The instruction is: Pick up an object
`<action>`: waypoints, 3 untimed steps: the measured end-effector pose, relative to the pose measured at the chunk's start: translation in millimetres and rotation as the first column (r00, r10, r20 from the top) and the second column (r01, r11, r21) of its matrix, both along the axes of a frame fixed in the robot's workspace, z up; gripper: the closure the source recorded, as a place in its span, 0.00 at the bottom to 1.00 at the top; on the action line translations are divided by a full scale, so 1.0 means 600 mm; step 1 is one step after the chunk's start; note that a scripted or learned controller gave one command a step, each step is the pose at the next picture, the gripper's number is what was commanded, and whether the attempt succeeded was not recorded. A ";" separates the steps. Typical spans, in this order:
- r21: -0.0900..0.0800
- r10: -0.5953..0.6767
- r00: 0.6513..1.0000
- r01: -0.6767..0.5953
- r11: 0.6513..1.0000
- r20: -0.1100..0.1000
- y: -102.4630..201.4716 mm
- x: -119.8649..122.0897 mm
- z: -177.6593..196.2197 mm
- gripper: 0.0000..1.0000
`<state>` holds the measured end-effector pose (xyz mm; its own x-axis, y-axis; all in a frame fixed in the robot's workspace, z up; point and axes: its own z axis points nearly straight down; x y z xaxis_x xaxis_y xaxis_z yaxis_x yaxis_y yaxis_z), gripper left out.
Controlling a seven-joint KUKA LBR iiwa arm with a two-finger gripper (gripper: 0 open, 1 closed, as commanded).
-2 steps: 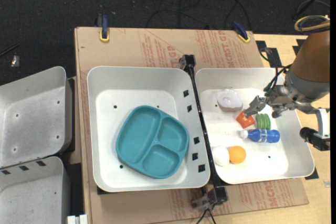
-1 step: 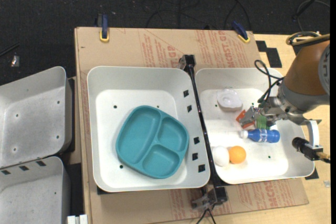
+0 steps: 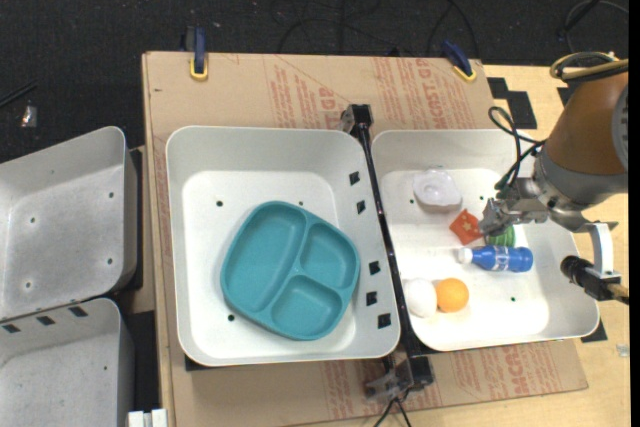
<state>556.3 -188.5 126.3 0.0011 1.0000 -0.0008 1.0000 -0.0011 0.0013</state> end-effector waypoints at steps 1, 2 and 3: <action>-0.002 0.003 1.000 -0.003 1.000 0.005 -0.008 0.017 0.094 1.00; -0.002 0.004 1.000 -0.004 1.000 0.005 -0.009 0.020 0.179 1.00; 0.002 0.008 1.000 -0.008 1.000 -0.001 0.066 0.029 0.170 1.00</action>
